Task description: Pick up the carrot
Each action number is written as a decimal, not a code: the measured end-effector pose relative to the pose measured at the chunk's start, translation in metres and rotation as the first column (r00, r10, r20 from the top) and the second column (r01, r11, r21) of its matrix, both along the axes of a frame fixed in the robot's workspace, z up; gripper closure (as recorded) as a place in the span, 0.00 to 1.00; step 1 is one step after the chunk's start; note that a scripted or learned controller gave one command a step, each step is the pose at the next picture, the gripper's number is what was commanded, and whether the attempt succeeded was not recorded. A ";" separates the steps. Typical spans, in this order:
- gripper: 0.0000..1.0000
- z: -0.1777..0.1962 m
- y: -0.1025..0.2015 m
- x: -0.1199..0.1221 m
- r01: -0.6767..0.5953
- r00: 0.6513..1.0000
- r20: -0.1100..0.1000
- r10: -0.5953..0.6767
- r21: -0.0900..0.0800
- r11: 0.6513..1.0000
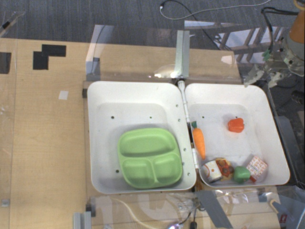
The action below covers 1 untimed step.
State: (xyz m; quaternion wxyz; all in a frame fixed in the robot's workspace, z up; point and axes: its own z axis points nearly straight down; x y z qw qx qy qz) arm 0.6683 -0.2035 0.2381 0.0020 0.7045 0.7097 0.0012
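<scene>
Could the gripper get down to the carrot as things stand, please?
Probably yes. The carrot lies uncovered in the right bin, nothing on top. It sits tight against the left wall, which may crowd one finger. The gripper is above the bin's far corner.

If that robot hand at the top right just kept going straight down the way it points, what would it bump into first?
Probably the rim or back right corner of the right bin, just below the hand. The carrot lies well off that line, by the divider. Depth is hard to judge here.
</scene>
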 end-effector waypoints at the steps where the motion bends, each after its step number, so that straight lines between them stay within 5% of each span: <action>1: 0.00 0.034 -0.001 0.002 -0.003 1.000 0.003 0.003 -0.001 1.000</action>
